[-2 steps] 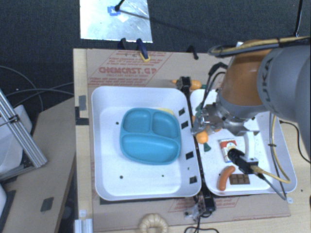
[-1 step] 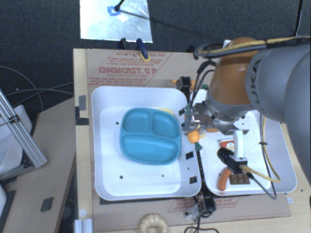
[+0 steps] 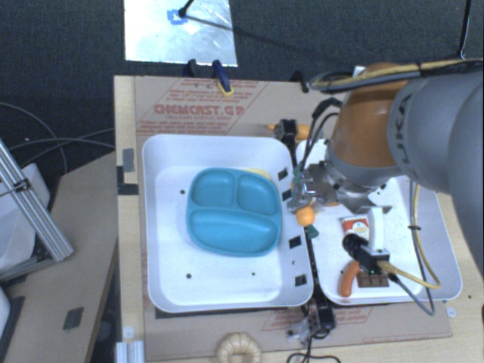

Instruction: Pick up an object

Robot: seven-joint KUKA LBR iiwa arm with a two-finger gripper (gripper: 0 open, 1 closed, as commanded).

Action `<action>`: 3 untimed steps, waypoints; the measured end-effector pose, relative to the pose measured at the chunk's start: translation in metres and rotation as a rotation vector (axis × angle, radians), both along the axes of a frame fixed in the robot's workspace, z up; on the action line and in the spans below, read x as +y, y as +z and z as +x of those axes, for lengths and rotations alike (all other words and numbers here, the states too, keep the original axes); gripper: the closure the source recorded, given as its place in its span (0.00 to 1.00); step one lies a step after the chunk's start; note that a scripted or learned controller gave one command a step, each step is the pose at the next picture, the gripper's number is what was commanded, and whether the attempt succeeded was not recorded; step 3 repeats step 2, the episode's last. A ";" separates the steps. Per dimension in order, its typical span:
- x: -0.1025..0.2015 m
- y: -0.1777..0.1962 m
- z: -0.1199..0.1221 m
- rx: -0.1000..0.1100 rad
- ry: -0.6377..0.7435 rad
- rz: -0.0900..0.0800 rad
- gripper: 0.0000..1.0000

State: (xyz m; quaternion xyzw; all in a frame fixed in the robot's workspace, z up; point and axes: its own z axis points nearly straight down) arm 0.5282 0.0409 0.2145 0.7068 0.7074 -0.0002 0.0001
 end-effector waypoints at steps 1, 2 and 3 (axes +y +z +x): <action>0.005 0.001 0.004 -0.001 0.004 0.001 1.00; 0.010 0.017 0.004 -0.002 0.005 0.002 1.00; 0.010 0.017 0.004 -0.002 0.005 0.002 1.00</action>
